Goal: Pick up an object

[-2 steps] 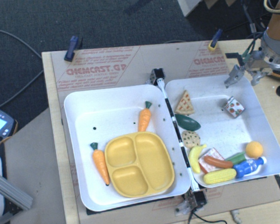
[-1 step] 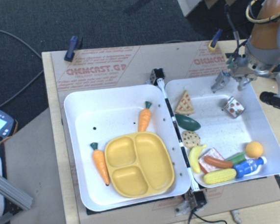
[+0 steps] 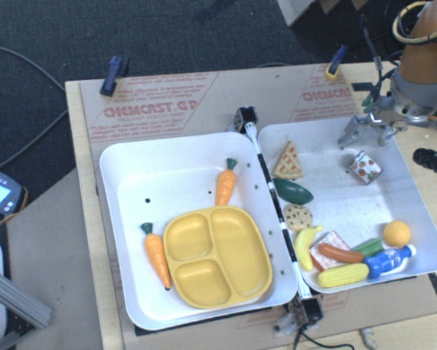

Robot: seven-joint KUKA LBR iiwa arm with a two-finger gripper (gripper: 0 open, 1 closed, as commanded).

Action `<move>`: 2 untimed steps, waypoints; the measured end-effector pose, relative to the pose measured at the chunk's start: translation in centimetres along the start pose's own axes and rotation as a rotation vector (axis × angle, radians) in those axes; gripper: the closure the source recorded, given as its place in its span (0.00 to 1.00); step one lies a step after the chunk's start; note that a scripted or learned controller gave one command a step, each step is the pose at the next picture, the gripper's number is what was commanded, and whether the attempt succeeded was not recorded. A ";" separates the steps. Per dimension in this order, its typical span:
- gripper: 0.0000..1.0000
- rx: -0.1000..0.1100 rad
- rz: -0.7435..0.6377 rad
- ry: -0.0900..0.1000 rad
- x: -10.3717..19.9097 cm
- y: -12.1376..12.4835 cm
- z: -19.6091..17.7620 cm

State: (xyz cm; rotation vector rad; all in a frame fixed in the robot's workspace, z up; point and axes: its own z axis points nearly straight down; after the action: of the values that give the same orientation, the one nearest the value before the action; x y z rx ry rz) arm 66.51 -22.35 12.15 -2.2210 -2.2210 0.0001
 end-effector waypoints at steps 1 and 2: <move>0.00 0.000 -0.001 0.001 5.4 -1.3 1.7; 0.00 0.001 -0.001 0.001 10.4 0.1 3.7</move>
State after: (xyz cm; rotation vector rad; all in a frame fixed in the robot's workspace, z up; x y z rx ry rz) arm 66.66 -11.94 8.46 -2.2183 -2.2214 0.0001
